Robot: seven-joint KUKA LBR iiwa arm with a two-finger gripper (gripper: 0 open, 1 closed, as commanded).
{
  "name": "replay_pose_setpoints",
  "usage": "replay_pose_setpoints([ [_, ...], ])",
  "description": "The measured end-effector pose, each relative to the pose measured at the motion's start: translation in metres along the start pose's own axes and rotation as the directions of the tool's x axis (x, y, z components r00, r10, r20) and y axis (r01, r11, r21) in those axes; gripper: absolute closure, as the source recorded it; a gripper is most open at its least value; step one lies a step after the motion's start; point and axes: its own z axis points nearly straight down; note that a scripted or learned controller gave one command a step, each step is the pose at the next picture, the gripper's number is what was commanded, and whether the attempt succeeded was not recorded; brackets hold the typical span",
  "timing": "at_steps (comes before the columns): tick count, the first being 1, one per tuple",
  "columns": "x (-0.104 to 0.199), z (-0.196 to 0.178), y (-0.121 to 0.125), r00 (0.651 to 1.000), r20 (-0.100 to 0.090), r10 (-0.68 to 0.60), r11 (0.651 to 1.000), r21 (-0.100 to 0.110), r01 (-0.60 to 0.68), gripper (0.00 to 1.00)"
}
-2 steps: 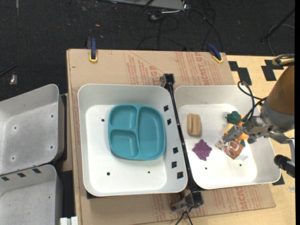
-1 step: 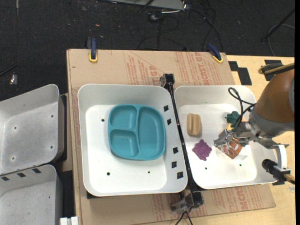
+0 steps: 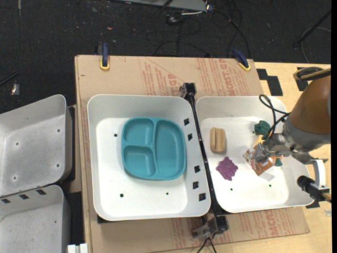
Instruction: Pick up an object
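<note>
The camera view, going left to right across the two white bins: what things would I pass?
Teal divided plate → tan bread-like block → purple bumpy piece → gripper over an orange-and-white item, with a dark green object just beyond it.

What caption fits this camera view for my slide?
Gripper low in the right bin beside a purple toy; teal plate in the left bin.

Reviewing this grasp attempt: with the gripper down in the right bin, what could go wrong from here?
1. The gripper sits over a small orange-and-white object near the green object; it might nudge one of them rather than grasp.
2. The purple object lies close by and could be knocked aside.
3. The right bin wall is near the arm, leaving little room.
</note>
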Motion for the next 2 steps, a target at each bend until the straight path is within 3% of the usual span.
replay_pose_setpoints([
  [2,0.009,-0.115,-0.005,1.000,-0.005,-0.006,1.000,0.007,0.006,1.00],
])
